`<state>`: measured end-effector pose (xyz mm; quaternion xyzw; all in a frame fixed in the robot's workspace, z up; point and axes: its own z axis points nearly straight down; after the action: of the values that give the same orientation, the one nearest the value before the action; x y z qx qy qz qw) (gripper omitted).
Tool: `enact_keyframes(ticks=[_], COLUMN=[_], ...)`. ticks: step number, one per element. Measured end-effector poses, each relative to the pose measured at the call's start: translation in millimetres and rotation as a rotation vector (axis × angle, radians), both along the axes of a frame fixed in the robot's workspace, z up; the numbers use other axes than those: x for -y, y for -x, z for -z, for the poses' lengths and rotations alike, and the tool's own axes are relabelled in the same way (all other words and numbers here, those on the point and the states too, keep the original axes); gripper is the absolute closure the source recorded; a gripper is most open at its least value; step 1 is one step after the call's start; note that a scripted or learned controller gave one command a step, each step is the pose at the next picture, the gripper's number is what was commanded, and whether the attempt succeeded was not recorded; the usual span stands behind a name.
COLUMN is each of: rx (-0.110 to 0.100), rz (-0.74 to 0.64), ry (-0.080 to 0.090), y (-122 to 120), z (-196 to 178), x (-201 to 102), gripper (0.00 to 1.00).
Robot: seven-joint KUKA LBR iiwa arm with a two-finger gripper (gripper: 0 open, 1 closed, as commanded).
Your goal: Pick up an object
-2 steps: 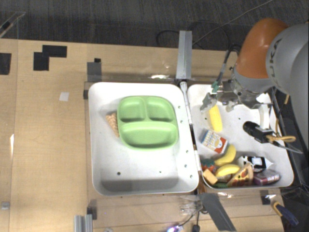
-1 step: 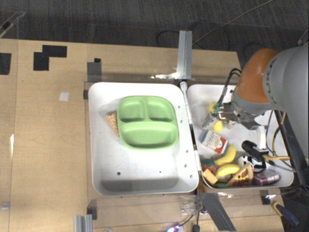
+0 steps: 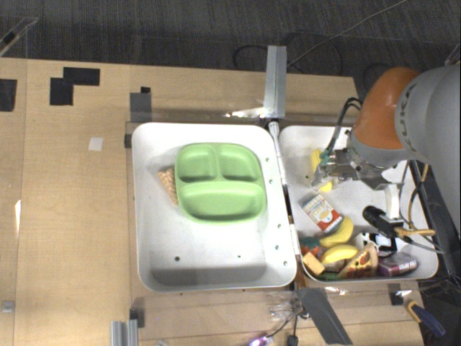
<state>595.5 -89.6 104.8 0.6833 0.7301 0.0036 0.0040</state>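
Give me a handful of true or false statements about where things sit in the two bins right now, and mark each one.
1. The green divided plate lies in the left bin. True.
2. The bananas lie in the left bin. False: they lie in the right bin, near its front.
3. The gripper is over the right bin. True.
4. The green divided plate is stacked on the bananas. False: they are apart, in different bins.
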Motion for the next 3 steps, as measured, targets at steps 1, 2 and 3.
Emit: enact_keyframes(ticks=[1,2,3], rx=[-0.004,-0.005,-0.007], rz=[-0.032,-0.033,-0.172], ry=[0.000,0.000,0.001], y=[-21,-20,43], z=[-122,-122,-52], x=[-47,-47,10], gripper=[1.00,0.00,0.00])
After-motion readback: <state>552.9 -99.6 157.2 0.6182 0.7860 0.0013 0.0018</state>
